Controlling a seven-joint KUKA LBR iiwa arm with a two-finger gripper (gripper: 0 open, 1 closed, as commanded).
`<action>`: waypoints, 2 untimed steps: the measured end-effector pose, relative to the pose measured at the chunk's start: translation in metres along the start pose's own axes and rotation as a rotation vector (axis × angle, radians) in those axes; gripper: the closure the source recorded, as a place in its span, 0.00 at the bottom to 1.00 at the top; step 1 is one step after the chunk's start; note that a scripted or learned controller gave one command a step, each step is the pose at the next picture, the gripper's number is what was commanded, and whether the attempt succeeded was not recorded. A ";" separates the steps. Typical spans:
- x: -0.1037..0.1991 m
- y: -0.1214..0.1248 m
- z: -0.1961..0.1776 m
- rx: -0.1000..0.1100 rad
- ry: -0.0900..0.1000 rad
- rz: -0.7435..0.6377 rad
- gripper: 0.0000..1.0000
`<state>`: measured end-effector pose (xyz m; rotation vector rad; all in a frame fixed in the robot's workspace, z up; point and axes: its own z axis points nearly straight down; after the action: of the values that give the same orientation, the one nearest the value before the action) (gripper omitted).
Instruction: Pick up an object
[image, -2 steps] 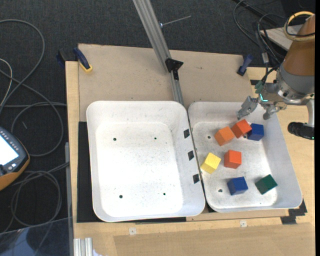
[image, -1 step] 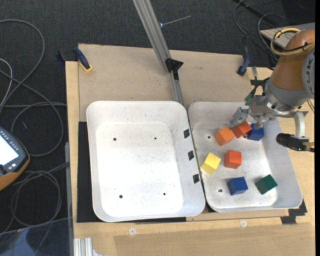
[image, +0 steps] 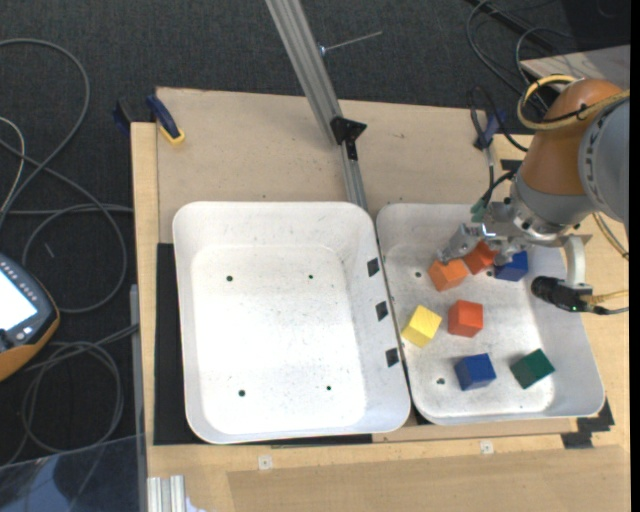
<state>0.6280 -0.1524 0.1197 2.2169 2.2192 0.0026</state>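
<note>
- Six small blocks lie in the right bin (image: 570, 400), at the right of the frame: an orange block (image: 448, 273), a red block (image: 481, 257) and a blue block (image: 512, 266) bunched near the bin's upper middle.
- Below them sit a second red block (image: 465, 318) and a yellow block (image: 422, 325), just beside each other.
- Toward the bin's lower edge rest a second blue block (image: 475, 370) and a green block (image: 532, 368), near each other but apart.
- The jaws (image: 478, 243) hang over the upper cluster, right at the red block and next to the orange one; whether they are released or clenched cannot be told from this angle.
- The grey arm (image: 575, 150), with its orange band, comes in from the upper right of the frame.
- The left bin (image: 200, 240) fills the middle of the frame, touching its neighbour along a row of black clips.
- Both bins sit on a wooden worktop (image: 250, 140); a metal pole (image: 315, 80) slants down to it from the top of the frame.
</note>
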 end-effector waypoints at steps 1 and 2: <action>-0.002 0.007 0.007 -0.013 -0.002 -0.001 0.00; -0.002 0.010 -0.007 -0.022 -0.004 -0.001 1.00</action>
<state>0.6376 -0.1544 0.1269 2.2027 2.2074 0.0233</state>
